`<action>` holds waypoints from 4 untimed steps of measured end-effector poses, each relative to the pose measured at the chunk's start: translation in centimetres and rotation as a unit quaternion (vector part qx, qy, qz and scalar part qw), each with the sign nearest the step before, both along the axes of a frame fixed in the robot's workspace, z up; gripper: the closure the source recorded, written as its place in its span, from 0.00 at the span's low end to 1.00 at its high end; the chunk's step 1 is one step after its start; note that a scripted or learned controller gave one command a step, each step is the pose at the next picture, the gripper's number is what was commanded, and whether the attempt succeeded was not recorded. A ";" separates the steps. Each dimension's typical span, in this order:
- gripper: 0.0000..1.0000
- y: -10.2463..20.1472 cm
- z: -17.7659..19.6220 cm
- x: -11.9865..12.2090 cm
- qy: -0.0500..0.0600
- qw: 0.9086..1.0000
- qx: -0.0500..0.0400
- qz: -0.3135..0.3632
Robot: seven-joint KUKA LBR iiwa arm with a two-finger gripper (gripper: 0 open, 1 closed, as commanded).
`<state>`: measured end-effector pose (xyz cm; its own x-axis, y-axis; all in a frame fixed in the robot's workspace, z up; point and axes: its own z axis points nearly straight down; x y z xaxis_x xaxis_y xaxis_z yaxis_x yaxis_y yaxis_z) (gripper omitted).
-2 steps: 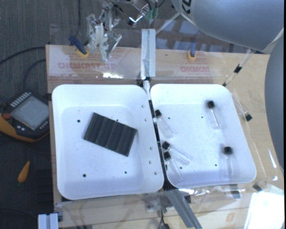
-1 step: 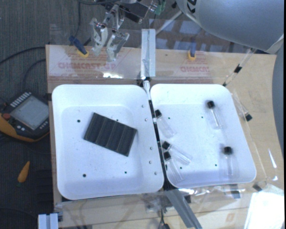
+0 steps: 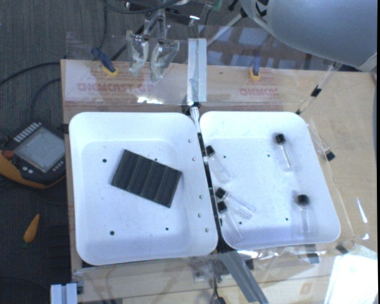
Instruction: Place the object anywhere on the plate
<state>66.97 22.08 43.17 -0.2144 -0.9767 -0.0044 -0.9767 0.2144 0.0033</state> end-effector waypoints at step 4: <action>1.00 1.3 0.4 0.1 -0.002 0.705 0.009 0.710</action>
